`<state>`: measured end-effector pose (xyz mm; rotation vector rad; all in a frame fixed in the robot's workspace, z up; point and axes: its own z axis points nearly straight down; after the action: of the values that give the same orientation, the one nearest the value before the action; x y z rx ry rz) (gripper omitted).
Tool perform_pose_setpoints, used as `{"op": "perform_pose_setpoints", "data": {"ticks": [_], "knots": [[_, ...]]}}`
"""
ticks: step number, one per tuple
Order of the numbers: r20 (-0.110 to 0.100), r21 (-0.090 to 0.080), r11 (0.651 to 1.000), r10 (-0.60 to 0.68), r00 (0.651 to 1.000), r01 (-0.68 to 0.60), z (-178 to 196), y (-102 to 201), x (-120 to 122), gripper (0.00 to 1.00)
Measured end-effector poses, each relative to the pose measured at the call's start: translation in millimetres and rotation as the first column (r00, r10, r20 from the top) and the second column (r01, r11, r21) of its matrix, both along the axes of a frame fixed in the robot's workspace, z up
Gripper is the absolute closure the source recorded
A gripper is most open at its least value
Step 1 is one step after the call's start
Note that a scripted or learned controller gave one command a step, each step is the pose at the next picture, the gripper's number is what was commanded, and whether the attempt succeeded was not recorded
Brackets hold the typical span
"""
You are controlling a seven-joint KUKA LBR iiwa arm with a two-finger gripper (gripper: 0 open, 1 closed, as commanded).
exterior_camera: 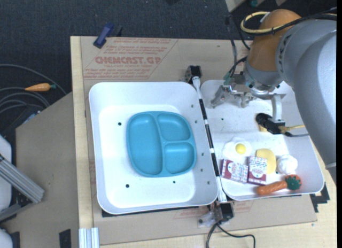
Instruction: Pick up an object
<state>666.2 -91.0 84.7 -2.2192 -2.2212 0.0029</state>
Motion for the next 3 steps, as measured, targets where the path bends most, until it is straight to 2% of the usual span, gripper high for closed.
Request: {"op": "perform_pose_setpoints", "data": {"ticks": [1, 2, 3], "knots": [[0.003, -0.001, 1.000, 0.001, 1.000, -0.001, 10.8, 0.3, 0.8, 1.00], [0.002, -0.001, 1.000, 0.001, 1.000, -0.001, 10.5, 0.2, 0.6, 0.00], [0.000, 0.000, 1.000, -0.001, 1.000, 0.001, -0.2, 0.0, -10.1, 0.00]]}}
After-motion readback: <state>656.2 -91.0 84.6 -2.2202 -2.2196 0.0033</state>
